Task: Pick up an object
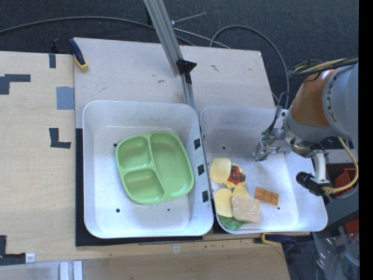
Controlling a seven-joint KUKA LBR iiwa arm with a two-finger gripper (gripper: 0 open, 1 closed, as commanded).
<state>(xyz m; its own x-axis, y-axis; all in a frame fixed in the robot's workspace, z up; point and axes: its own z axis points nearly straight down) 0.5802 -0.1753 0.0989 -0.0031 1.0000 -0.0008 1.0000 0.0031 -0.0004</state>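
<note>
1. On the bench we see two white bins side by side: the left bin point(96, 156) and the right bin point(303, 212), their inner walls touching along the middle.
2. We find a green plate point(154, 168) with three compartments in the left bin, lying flat near its centre and turned a little askew.
3. We see the arm point(326, 107) coming in from 3 o'clock, with its orange band above the wrist.
4. Our gripper point(260, 154) sits low over the right bin's bare floor, near that bin's centre; it is small and dark, and we cannot tell how it is set or whether it touches the floor.
5. We see nothing in it.
6. The food pile lies toward 7 o'clock from the gripper, well apart from it, in the right bin's near left corner.
7. Two pale yellow rounds point(221, 170) bracket a small red piece point(236, 174) in that pile.
8. A bread slice point(246, 209) rests over a green leaf point(232, 223) at the bin's near wall.
9. An orange cracker point(266, 196) lies at 2 o'clock of the bread, just beside it.
</note>
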